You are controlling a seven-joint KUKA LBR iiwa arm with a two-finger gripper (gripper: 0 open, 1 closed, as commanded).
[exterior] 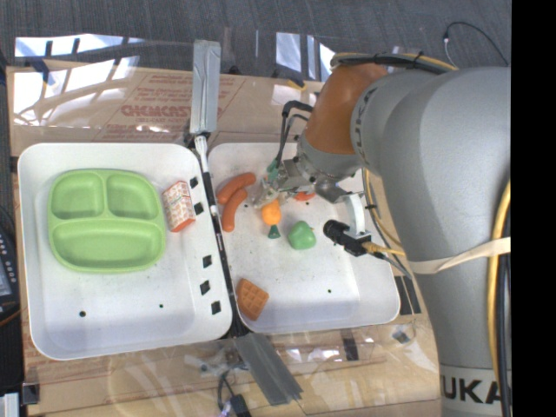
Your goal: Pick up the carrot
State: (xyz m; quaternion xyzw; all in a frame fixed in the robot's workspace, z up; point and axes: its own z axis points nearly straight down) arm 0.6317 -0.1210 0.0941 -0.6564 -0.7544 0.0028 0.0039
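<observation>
**Carrot still in the bin, gripper poised above it**

Nearest the camera in the right bin [382,295] lies a waffle piece [253,297]. Farther in sit a green pepper [301,234] and the carrot [272,216], orange with a green tip, resting on the bin floor. Just beyond, touching or nearly so, hangs the gripper [280,183]; whether it is parted or closed cannot be told. Two sausages [234,200] lie beside it. The left bin [113,320] holds a green tray [106,219] and a small carton [178,205]. The grasp and lift appear yet to be done.
</observation>
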